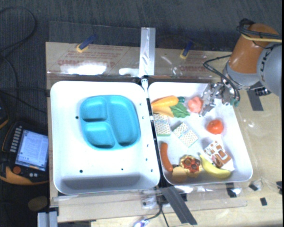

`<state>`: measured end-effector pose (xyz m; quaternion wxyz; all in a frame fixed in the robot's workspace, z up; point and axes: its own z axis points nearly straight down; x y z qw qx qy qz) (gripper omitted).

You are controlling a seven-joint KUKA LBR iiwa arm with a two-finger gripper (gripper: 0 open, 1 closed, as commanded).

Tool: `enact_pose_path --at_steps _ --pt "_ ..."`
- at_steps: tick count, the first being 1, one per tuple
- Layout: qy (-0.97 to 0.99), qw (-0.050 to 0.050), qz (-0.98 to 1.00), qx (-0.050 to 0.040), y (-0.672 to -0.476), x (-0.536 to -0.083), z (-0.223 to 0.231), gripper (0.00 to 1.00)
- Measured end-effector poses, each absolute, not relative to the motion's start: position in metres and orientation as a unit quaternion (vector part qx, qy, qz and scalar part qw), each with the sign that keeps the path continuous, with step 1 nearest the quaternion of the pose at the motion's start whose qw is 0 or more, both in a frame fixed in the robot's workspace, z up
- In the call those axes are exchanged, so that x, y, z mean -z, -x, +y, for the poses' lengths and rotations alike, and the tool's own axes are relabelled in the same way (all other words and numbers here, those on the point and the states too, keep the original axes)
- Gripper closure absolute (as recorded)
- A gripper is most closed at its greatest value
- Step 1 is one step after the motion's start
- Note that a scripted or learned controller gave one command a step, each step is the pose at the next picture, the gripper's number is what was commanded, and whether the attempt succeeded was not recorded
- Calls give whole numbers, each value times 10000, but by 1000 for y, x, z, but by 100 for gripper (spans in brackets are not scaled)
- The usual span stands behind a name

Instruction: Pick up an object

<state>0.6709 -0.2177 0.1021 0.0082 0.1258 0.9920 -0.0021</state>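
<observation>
My gripper (pixel 209 103) hangs low over the back of the right bin (pixel 241 148), just right of a pink round toy (pixel 195 104). The toy lies beside the fingertips, not between them. To its left lie a carrot (pixel 164 101) and a green leafy piece (pixel 180 109). A red tomato (pixel 215 126) sits in front of the gripper. Nearer the front lie two patterned packets (pixel 185 134), a sausage (pixel 165 156), a pizza-like piece (pixel 190 163), a banana (pixel 214 170) and a red-and-white block (pixel 216 153).
The left bin (pixel 66 169) holds a blue sectioned tray (pixel 109 120). A metal divider post (pixel 147 51) stands behind the bins' shared wall. The arm's orange band (pixel 250 53) rises at the back right. A handheld pendant (pixel 23 150) lies left of the bench.
</observation>
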Motion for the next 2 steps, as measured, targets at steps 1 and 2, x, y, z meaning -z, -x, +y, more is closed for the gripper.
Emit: enact_pose_path --at_steps 1,2 --pt "-906 19 9959 16 -606 -179 -224 100" --pt "461 9 9989 10 -534 -220 -213 100"
